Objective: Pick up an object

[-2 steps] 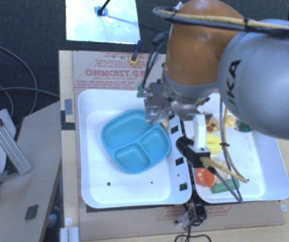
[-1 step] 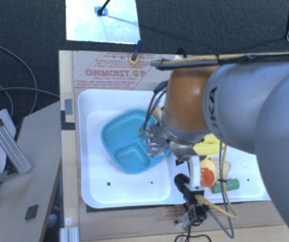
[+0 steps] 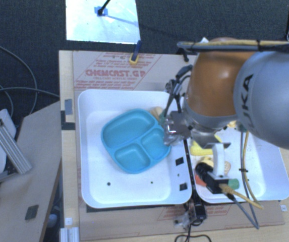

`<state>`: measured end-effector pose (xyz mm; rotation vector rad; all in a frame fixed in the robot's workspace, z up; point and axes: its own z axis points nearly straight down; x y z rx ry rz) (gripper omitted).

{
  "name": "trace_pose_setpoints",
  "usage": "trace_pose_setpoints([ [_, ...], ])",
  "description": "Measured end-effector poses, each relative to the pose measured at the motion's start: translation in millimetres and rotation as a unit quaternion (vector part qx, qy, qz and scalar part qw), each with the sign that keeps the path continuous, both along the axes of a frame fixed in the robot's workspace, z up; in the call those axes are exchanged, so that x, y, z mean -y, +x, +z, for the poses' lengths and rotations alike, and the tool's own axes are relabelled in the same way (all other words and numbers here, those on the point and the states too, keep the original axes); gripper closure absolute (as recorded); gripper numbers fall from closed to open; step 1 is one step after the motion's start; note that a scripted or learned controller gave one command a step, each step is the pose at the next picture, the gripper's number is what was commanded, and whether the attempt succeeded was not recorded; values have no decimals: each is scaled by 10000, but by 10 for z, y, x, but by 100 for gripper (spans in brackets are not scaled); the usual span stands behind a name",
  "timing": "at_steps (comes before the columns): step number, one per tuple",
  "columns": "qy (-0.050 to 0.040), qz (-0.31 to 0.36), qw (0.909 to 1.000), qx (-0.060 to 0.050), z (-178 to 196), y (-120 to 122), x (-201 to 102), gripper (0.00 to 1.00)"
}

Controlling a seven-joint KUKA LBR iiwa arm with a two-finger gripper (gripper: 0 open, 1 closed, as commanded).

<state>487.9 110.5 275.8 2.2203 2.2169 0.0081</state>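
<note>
Gripper hangs low over the left bin's right side, at the rim of the blue divided plate - whether it is parted or closed, I cannot tell. The plate lies tilted in that bin's middle. In the right bin, a yellow item lies under the arm - partly hidden.

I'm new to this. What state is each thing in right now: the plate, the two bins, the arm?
Blue plate: right side up, its three sections empty.
Left bin: holds that plate.
Right bin: holds yellow items, partly hidden.
Arm: bent over the divide between the bins; whether it holds anything cannot be seen.
</note>
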Motion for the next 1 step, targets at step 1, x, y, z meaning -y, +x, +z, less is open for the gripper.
trace_pose_setpoints([
  [1,0,11,10000,-13,131,-4,73,100],
])
